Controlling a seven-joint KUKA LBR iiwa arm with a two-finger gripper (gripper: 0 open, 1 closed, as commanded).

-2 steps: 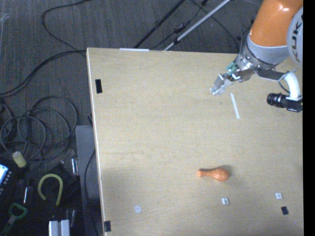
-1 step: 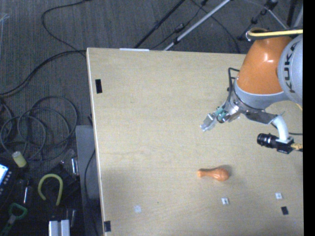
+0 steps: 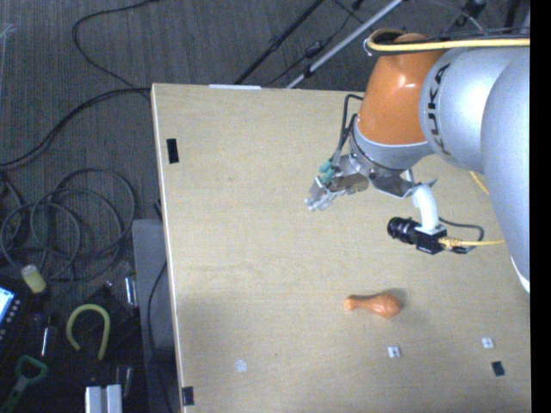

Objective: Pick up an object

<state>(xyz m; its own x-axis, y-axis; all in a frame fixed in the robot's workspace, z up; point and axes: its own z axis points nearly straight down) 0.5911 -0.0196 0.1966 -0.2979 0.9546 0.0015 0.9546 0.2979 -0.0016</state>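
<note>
The gripper (image 3: 316, 200) hangs over the tan bench top (image 3: 241, 256), pointing toward the view's left; how far it is open cannot be told from this angle, nor whether it has hold of anything; the orange band (image 3: 396, 101) of the arm sits just to the gripper's upper right; an orange gourd-shaped object (image 3: 375, 305) lies on its side on the bench, below the gripper and a little to its right, well apart from it; a small black marker (image 3: 173, 151) sits far to the gripper's left, near the bench edge.
</note>
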